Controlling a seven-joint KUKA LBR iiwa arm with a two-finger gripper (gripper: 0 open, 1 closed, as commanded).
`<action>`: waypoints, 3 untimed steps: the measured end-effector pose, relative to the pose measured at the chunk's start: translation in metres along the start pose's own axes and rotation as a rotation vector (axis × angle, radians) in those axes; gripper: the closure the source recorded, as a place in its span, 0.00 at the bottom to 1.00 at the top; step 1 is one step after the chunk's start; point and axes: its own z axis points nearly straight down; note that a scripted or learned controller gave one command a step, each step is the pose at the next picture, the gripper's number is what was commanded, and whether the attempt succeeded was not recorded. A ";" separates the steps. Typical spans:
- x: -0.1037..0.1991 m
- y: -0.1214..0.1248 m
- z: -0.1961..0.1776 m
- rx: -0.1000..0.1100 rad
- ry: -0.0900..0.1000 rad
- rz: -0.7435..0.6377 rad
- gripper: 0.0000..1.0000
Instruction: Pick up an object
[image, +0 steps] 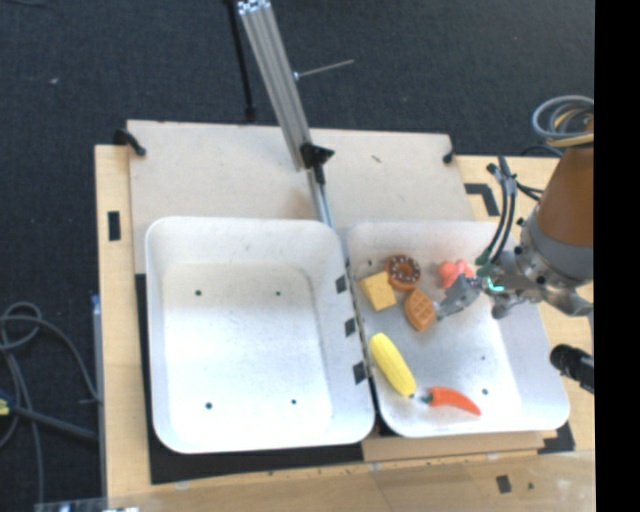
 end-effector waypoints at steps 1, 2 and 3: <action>0.000 0.001 -0.002 -0.004 -0.001 0.003 0.00; 0.003 -0.001 0.041 0.001 -0.002 0.004 0.00; 0.009 -0.006 0.088 0.002 -0.001 0.003 0.00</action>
